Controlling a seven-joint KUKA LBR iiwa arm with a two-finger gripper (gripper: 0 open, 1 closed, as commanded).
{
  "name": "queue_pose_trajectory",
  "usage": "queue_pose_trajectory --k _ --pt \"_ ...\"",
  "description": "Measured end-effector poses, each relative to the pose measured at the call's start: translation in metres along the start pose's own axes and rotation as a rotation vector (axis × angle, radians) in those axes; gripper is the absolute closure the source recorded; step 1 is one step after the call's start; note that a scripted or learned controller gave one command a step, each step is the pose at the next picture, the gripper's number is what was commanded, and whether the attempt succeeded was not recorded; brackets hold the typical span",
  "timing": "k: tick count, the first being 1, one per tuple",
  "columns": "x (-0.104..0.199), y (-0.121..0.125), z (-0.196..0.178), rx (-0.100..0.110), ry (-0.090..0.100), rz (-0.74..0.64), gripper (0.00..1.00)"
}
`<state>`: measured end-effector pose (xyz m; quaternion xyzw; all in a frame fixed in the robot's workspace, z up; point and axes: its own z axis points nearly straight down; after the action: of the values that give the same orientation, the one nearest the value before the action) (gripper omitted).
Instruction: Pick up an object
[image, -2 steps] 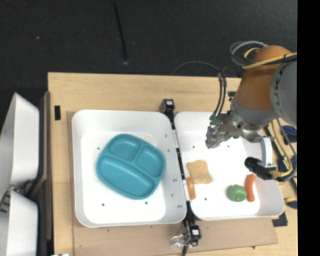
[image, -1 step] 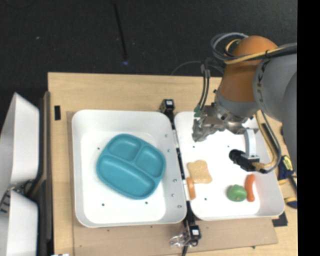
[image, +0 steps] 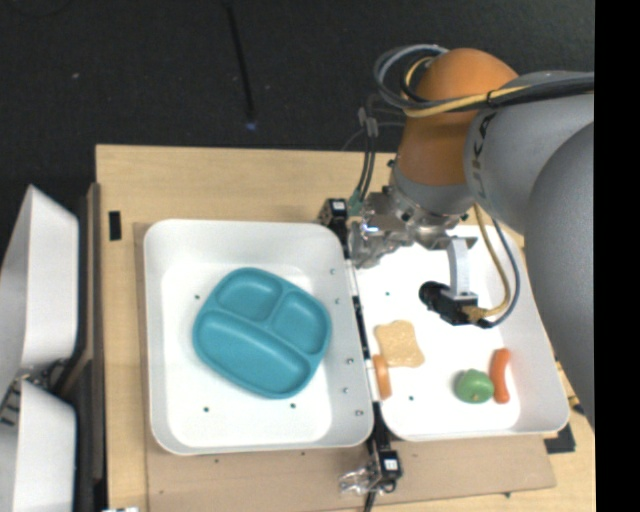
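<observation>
A: Camera view puts the end effector (image: 372, 243) at the far end of the right bin (image: 530, 410), close to the seam where the two bins meet. The grey arm (image: 540, 140) with its orange band (image: 450, 120) comes in over it from the right.

B: Is it spread or pressed together?

A: I cannot tell; the wrist hardware covers that part, and I see nothing pinched in it.

B: What lies in that bin?

A: Toward the camera from the end effector, and slightly right, lies a tan toast-like slice (image: 399, 343). Just beyond it on the near side, an orange carrot piece (image: 382, 377) rests against the bin's left wall. Farther right and nearer the camera sit a green round object (image: 474, 386) and an orange-red stick (image: 501, 375), the two side by side, almost touching. All four lie well apart from the end effector.

B: And the black thing?

A: A black part (image: 447, 303) on the arm's cabling, to the right of the end effector, hangs over the bin floor.

B: The other bin?

A: To the left of the end effector, the left bin (image: 170, 420) holds a teal divided plate (image: 262, 331) lying flat. Both bins rest on the tan worktop (image: 120, 180).
</observation>
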<state>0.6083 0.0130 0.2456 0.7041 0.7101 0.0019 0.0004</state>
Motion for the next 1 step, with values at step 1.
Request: queue_pose_trajectory --k 1 --pt "0.0529 0.0166 0.0111 0.002 -0.002 0.001 1.00"
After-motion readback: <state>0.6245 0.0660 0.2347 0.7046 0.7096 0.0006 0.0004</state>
